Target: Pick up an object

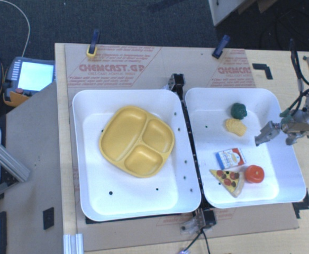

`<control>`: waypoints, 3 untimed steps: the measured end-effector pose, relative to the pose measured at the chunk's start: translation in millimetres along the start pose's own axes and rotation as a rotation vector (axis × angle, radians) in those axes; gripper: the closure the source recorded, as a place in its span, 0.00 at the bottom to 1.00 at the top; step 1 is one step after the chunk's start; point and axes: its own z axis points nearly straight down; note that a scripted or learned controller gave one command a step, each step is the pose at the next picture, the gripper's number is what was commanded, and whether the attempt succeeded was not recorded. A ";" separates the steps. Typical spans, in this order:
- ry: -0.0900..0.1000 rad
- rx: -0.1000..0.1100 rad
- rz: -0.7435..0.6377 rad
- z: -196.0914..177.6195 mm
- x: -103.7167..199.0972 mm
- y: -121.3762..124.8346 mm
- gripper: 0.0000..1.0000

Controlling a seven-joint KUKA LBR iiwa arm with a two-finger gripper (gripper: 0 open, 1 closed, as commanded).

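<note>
The right bin (287, 187) holds several small items. A dark green lump (238, 110) lies at the back, with a yellow toy food piece (235, 126) just in front of it. Nearer the front are a small red, white and blue carton (229, 158), a pizza slice (228, 180) and a red tomato (254, 174). My gripper (277, 136) hangs over the right side of this bin, right of the yellow piece and above the tomato in the view. It is open, with nothing between its fingers.
The left bin (91, 194) holds a yellow divided plate (137, 141). A black bracket (176, 81) sits between the bins at the back. Blue clamps (93, 39) (220, 46) pin the board's far edge. Screens (33, 75) stand off the bench to the left.
</note>
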 end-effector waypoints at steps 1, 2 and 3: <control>-0.003 -0.013 -0.004 -6.1 0.5 2.4 0.00; -0.001 -0.007 -0.003 47.2 -6.0 10.5 0.00; 0.000 -0.007 -0.003 106.6 -13.2 14.0 0.00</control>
